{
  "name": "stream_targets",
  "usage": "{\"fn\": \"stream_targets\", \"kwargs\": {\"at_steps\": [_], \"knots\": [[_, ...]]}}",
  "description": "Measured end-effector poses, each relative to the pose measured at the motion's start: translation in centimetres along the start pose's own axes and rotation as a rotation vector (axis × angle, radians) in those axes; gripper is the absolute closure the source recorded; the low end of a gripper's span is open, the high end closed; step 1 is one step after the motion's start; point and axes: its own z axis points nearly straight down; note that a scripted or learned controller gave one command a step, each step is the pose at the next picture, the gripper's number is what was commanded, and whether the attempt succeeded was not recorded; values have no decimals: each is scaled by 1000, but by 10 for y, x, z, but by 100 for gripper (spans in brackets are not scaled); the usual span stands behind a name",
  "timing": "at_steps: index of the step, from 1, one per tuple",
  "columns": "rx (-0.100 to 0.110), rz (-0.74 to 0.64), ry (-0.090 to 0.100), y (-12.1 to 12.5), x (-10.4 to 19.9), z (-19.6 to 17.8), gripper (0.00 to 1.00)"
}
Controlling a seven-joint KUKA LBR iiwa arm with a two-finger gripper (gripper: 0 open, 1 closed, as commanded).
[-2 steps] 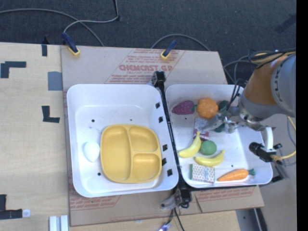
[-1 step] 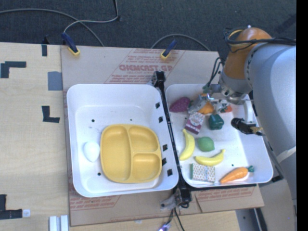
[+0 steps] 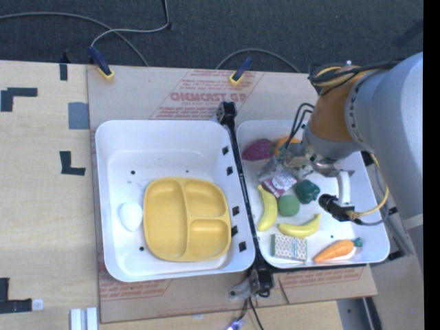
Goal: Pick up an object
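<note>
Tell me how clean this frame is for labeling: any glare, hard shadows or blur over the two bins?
In the camera view, light is even and soft; the left bin looks bright white but keeps its edges, and the yellow tray casts only a faint shadow. The right bin is sharp around the bananas, while the arm darkens the clutter near the gripper.

Yellow divided tray (image 3: 185, 218) (white egg (image 3: 130, 215) at its nine o'clock); yellow bananas (image 3: 267, 208), orange carrot (image 3: 335, 251), purple grapes (image 3: 258, 149).
</note>
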Motion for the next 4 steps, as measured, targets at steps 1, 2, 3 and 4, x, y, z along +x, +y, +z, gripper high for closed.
{"fn": "stream_targets", "kwargs": {"at_steps": [1, 2, 3, 4], "knots": [[29, 6, 0, 57, 18, 3, 0], [23, 3, 4, 57, 6, -7, 0], [6, 2, 1, -11, -13, -37, 0], [1, 0, 1, 63, -6, 1, 0]]}}
